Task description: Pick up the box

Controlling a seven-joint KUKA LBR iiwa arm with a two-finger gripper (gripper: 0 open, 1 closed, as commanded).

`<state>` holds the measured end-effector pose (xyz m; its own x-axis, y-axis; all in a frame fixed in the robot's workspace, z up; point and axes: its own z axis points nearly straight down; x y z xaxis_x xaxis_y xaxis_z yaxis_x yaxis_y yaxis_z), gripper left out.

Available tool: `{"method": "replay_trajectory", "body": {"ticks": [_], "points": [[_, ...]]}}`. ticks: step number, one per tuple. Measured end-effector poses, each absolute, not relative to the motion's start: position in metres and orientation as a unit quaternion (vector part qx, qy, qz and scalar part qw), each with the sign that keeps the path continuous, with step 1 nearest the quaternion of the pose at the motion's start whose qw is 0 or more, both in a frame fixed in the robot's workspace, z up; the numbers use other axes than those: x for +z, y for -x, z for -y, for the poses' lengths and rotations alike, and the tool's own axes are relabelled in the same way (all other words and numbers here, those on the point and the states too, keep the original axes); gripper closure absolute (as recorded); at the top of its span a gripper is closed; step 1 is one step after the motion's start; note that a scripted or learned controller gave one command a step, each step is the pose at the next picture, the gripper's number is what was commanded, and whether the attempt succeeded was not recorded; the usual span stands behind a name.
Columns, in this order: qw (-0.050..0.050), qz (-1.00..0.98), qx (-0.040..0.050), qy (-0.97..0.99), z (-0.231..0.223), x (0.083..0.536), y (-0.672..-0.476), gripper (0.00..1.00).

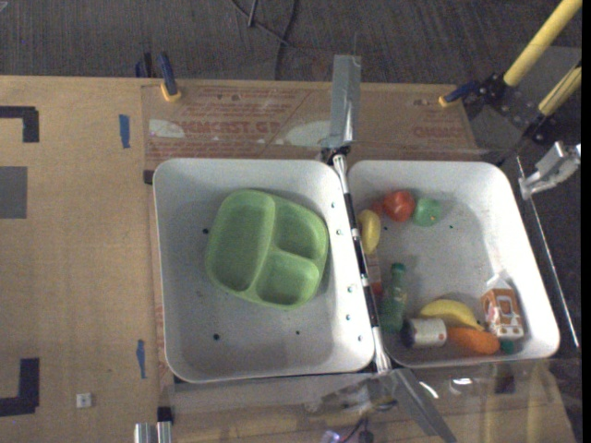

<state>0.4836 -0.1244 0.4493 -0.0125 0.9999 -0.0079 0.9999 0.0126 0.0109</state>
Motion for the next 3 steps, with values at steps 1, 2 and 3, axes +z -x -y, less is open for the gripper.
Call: {"method": "replay_trajectory", "body": {"ticks": [1,2,3], "points": [[0.007,-0.712,0.0011,-0.703,0.124,0.449,-0.484,0.0],[0.009,-0.712,0.0017,-0.702,0.124,0.46,-0.485,1.0],[0.0,-0.714,-0.0006,-0.701,0.138,0.435,-0.48,1.0]]}}
